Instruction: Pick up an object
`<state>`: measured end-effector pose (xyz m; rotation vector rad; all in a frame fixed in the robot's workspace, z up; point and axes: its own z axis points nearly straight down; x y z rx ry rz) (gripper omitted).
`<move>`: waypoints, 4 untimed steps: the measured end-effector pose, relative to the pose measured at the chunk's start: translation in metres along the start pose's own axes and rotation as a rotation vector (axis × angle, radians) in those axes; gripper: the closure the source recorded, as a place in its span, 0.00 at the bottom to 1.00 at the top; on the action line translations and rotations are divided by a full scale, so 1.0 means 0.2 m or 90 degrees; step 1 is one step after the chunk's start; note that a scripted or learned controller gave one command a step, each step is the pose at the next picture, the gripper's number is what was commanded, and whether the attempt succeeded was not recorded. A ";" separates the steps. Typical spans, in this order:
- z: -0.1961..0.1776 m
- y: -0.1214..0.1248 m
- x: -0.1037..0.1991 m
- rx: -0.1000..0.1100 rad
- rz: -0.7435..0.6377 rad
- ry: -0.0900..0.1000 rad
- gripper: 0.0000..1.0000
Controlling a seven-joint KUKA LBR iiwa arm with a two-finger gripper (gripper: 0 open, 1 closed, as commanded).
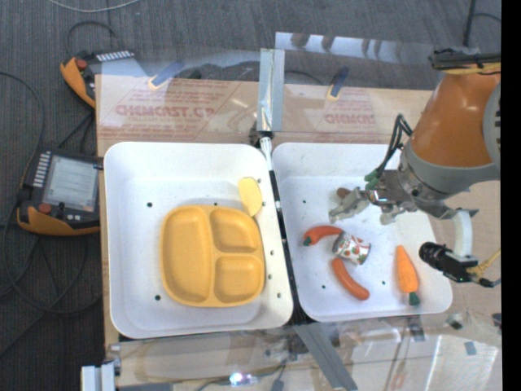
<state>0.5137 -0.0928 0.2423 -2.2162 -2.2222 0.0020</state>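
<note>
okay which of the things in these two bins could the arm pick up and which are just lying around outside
For the job: gripper; in the right bin, carrot, sausage, red pepper, small cup; in the left bin, yellow tray, yellow piece.

Lying about: handheld controller, cables.

A: Both white bins look like smooth, slightly glossy plastic, and the yellow divided tray too.

B: The carrot and sausage seem shiny plastic. The floor is rough, matt carpet.
</note>
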 end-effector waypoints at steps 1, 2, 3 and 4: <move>0.75 0.11 -0.11 -0.004 -0.074 -0.001 0.00; 0.76 -0.11 -0.10 -0.014 -0.119 -0.006 0.00; 0.72 -0.11 -0.10 -0.013 -0.118 -0.005 1.00; 0.10 0.24 0.13 -0.001 -0.158 -0.002 1.00</move>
